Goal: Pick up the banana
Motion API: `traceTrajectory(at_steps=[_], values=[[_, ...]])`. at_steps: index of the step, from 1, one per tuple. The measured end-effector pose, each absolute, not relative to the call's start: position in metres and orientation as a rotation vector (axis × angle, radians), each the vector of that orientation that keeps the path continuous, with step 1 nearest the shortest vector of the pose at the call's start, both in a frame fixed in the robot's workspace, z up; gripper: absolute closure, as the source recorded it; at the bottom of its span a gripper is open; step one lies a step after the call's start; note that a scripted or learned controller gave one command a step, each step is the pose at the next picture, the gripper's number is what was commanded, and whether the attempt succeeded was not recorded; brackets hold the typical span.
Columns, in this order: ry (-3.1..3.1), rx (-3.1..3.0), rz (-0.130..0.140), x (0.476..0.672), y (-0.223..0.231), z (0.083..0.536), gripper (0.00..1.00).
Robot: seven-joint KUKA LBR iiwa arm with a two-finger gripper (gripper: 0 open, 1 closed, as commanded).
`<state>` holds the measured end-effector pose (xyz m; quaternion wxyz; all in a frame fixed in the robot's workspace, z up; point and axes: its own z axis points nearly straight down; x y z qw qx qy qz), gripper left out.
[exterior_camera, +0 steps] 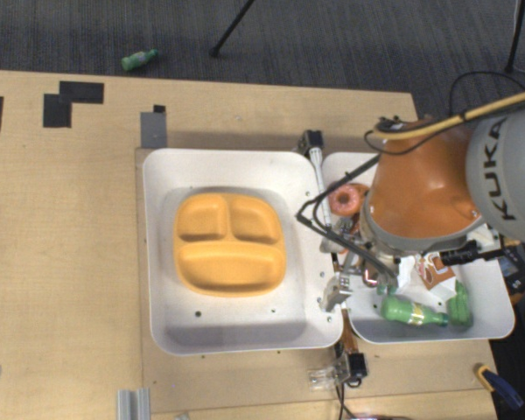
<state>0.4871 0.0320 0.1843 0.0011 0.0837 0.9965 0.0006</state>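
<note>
the arm [420,182] hangs low over the right bin [499,318]; the gripper [339,289] is near the bin's left rim, and it is not possible to tell how it stands; the banana cannot be made out; a green bottle [413,312] lies in the right bin, a pink donut [344,199] further back; a yellow tray [229,243] sits in the left bin [157,234].
</note>
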Motion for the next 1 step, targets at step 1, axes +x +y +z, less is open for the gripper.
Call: traceTrajectory(at_steps=[1], values=[[3.108,-0.399,0.003,0.4891,0.1191,0.2954,0.0]])
